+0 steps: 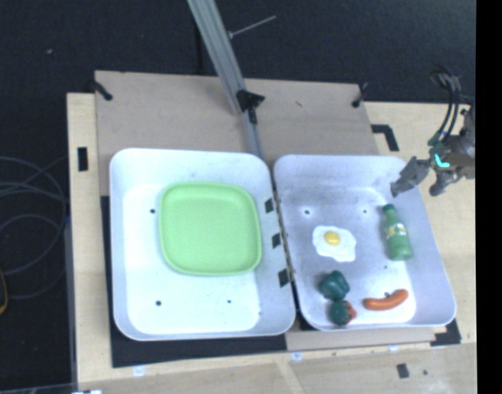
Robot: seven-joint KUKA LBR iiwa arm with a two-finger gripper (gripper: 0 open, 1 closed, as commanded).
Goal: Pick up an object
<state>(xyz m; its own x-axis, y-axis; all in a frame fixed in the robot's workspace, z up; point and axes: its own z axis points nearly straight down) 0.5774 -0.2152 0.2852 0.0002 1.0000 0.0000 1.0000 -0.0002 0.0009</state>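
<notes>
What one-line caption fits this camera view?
Two-finger gripper open over right white bin corner, above green plastic bottle; nothing held.

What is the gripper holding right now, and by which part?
Nothing. The gripper hangs open over the upper right rim of the right bin, with nothing between its fingers. The green bottle lies apart in the bin, below it.

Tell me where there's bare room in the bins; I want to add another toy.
Free: the right bin floor's far half, beyond the fried egg and green bottle; left bin strip nearer than the green plate. Crowded: the right bin's near corner, with peppers and sausage.
</notes>
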